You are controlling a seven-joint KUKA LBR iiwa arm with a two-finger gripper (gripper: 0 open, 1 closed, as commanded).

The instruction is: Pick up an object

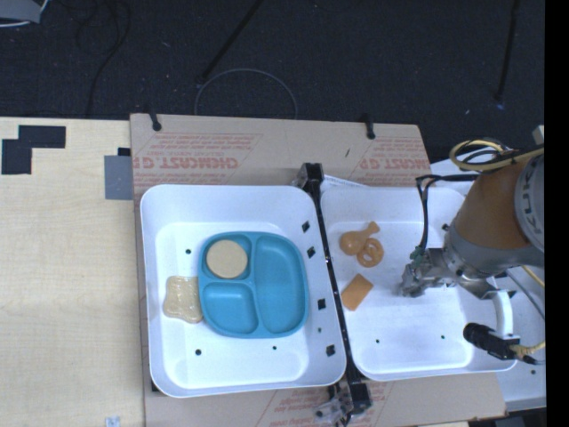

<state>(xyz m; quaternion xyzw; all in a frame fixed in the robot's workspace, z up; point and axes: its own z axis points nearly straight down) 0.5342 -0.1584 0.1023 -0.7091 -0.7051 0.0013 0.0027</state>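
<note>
We see bare floor in the right bin (418, 350) below the orange wedge (356, 291); the pretzel pieces (364, 245) (clustered near the divider) crowd its upper left.

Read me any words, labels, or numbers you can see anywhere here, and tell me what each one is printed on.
Red print on the cardboard sheet behind the bins, upside down in this view: too blurred to read with confidence.
More red print on the cardboard's front edge: too small and cut off to read.
Nothing legible on the bins, the blue tray or the food pieces.
</note>
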